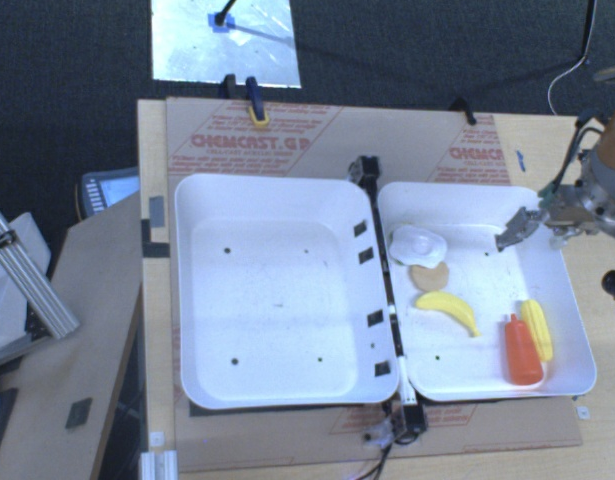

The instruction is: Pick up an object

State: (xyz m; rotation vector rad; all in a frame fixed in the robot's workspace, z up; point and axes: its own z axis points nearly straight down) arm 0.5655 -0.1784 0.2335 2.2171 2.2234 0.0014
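The arm (605, 173) is seen entering from the right edge of the camera view, its grey wrist angled down and to the left. The gripper (514, 230) is carried at its leftward end, pointed down-left; whether the jaws are parted or closed cannot be made out.

two white bins (272, 193), one banana (449, 310), one orange bottle (522, 350), one corn cob (537, 328)
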